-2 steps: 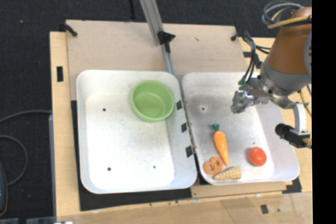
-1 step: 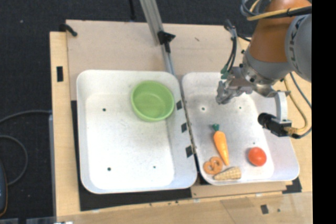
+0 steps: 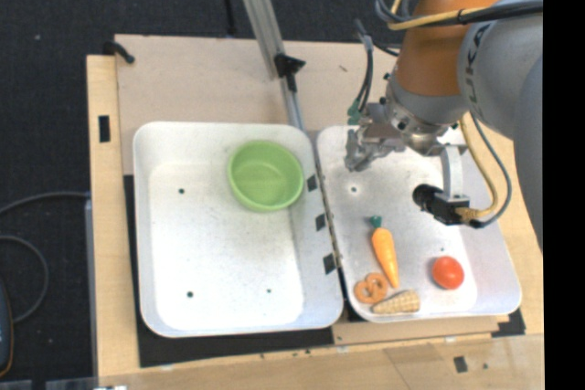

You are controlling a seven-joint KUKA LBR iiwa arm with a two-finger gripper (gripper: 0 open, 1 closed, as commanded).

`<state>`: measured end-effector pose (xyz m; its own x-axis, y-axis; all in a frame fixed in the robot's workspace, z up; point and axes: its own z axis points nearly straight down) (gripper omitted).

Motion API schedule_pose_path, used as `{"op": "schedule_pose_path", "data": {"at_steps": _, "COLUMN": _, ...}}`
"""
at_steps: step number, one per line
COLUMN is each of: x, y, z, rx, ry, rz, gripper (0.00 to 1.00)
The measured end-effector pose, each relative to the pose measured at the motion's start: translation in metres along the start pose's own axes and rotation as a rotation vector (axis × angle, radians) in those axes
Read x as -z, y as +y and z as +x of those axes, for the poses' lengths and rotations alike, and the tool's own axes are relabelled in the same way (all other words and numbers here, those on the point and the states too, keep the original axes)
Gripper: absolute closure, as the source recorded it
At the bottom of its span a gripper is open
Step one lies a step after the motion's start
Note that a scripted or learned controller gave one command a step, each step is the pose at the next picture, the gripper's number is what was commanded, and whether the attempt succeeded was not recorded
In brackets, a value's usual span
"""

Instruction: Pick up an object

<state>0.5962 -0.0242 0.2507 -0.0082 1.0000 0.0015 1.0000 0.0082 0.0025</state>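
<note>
My gripper [image 3: 358,152] hangs over the far left corner of the right bin [image 3: 484,265], with nothing visible between its fingers. In the near part of that bin lie an orange carrot [image 3: 385,254] with a green top, a red tomato [image 3: 447,273], a brown pretzel [image 3: 370,289] and a pale cone-shaped piece [image 3: 397,302]. The carrot sits well in front of the gripper, toward the bin's near edge. A green bowl [image 3: 265,175] stands in the far part of the left bin [image 3: 183,288].
A slanted metal post [image 3: 260,14] rises behind the bins and ends at the divider between them. A black cable connector [image 3: 441,202] hangs off the arm over the right bin. The arm's orange and grey body covers the far right of the bench.
</note>
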Motion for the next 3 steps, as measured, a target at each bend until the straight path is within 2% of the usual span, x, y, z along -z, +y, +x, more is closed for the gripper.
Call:
{"op": "schedule_pose_path", "data": {"at_steps": 1, "x": -0.014, "y": 0.025, "z": 0.049, "rx": -0.002, "ry": -0.002, "rz": 0.001, "gripper": 1.00}}
{"op": "schedule_pose_path", "data": {"at_steps": 2, "x": -0.006, "y": 0.041, "z": 0.095, "rx": -0.001, "ry": 0.000, "rz": 0.000, "gripper": 1.00}}
{"op": "schedule_pose_path", "data": {"at_steps": 3, "x": -0.006, "y": 0.040, "z": 0.091, "rx": -0.004, "ry": -0.004, "rz": 0.003, "gripper": 0.00}}
